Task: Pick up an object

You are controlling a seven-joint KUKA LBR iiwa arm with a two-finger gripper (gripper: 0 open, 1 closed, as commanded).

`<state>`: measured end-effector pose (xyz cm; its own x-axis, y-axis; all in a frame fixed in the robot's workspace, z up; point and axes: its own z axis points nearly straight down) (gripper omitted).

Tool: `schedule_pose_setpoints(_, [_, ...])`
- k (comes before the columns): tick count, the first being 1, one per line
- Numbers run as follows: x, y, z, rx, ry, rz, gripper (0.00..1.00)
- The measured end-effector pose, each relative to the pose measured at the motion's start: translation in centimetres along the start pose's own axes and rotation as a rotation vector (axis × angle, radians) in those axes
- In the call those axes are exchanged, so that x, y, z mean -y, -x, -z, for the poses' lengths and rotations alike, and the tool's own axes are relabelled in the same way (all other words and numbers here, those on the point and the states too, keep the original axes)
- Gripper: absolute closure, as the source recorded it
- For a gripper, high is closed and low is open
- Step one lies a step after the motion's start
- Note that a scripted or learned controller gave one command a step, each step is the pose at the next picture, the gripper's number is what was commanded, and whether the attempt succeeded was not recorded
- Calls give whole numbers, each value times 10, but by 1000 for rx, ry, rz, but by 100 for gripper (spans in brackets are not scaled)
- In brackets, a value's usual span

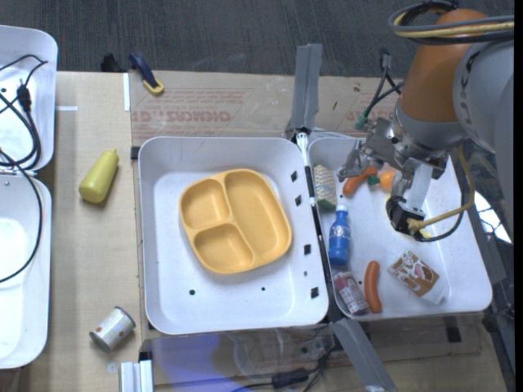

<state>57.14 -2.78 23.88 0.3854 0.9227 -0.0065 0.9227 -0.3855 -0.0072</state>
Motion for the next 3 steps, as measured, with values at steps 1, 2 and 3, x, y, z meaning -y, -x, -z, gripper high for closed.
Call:
schedule_pose_setpoints(1, [-18,43,-52,-1,-2,-32,0])
schedule_pose_setpoints(2, [-33,60,-138,-2,-3,-271,0])
schedule_pose_setpoints(3, [-75,42,-151,-2,1,37,0])
